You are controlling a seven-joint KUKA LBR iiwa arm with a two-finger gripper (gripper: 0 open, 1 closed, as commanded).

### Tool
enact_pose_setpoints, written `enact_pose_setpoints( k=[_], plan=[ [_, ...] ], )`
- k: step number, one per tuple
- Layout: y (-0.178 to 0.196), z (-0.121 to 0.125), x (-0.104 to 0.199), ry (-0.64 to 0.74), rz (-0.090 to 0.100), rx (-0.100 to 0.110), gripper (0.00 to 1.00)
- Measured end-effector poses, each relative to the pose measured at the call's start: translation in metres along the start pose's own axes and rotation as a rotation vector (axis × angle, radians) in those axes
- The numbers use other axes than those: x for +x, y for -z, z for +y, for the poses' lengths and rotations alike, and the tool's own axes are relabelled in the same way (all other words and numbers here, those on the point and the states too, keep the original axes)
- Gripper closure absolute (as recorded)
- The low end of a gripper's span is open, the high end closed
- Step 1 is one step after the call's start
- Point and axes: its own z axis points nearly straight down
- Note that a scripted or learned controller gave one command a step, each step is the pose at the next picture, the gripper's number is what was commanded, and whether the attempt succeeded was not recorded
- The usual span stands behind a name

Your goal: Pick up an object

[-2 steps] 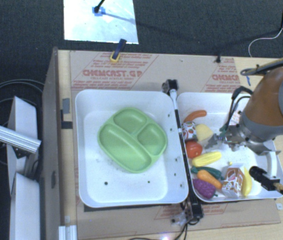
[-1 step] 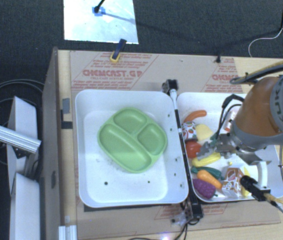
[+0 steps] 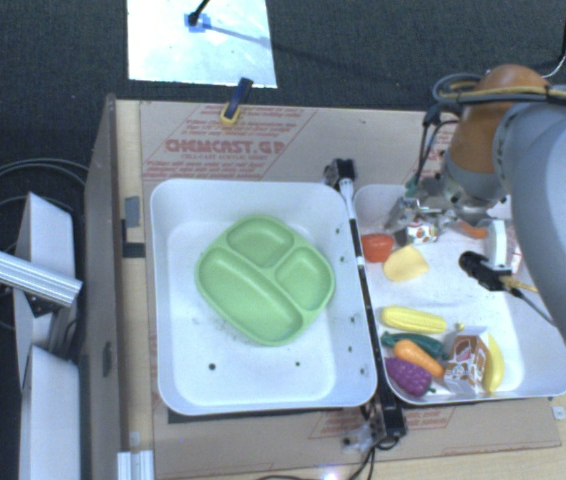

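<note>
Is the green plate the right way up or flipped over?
Right way up. The green plate lies flat in the left bin, and you can see its three hollow sections facing up.

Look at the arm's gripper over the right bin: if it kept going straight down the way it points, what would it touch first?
Probably the small red-and-white object directly beneath the gripper, with the red tomato-like toy just beside it. Depth is unclear from this slanted view, so it might meet the right bin floor instead.

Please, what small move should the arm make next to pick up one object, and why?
Probably lower the gripper straight down a little. It sits at the far end of the right bin, close above a small red-and-white object, with the red piece and the pale yellow piece just beside. Nothing visibly sits between the jaws yet.
</note>
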Motion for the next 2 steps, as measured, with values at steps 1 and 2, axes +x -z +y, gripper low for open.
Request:
enact_pose_setpoints(
  k=[1,2],
  plan=[
    [0.01,-0.003,0.005,0.004,0.008,0.003,1.0],
    [0.105,-0.071,0.072,0.005,0.013,0.003,1.0]
  ],
)
